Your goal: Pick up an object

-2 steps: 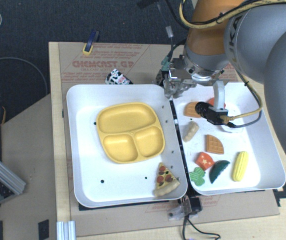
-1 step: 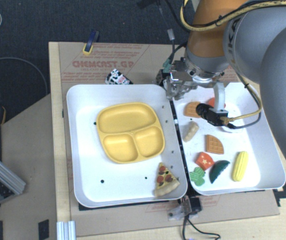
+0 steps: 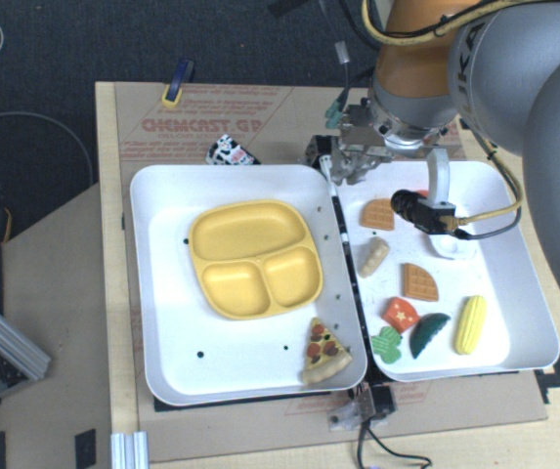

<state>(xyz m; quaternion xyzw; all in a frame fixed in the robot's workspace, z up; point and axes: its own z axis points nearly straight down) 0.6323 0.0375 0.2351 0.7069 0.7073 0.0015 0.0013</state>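
Nearest me, in the left bin [image 3: 162, 360], I see a pizza slice [image 3: 325, 352] lying at the front right corner. Across the divider, the right bin [image 3: 529, 330] holds a front row: a green piece [image 3: 388, 345], a red piece [image 3: 401, 313], a dark green pod [image 3: 428, 332] and a corn cob [image 3: 470, 323], close together. Just behind them sits a waffle wedge [image 3: 419, 282], then a pale lump [image 3: 372, 256] beside the divider.

Further back, a yellow tray [image 3: 254, 258] with three compartments fills the middle of the left bin. A brown wedge [image 3: 378, 214] lies toward the back of the right bin.

At the back, my claw [image 3: 351, 167] hangs over the rear rim where the bins meet, above the worktop [image 3: 123, 125]. I cannot tell how it is set, and I see nothing in it.
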